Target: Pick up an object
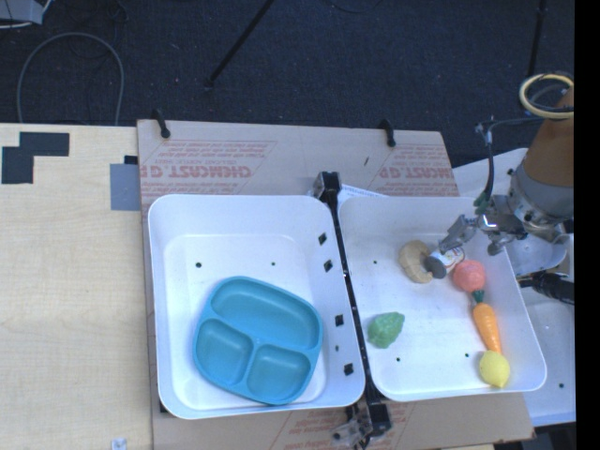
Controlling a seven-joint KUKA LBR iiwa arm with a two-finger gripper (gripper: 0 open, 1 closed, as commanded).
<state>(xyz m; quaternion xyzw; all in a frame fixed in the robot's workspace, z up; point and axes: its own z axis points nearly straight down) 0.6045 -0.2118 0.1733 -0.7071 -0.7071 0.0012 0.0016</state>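
Note:
In the right bin (441, 382) lie several toy foods. A tan potato-like piece (413, 260) rests near the bin's middle. A pink-red round piece (469, 276) sits just right of it. An orange carrot (487, 325) and a yellow lemon (494, 369) lie along the right side, and a green leafy piece (385, 329) lies at the lower left. My gripper (442, 257) reaches in from the right and hangs low between the tan piece and the pink piece, its tips beside the tan piece's right edge.
A blue divided plate (258, 338) lies in the left bin (178, 251). A black divider (342, 289) runs between the two bins. Cardboard (281, 162) backs both bins, and a wooden bench top (66, 298) lies to the left.

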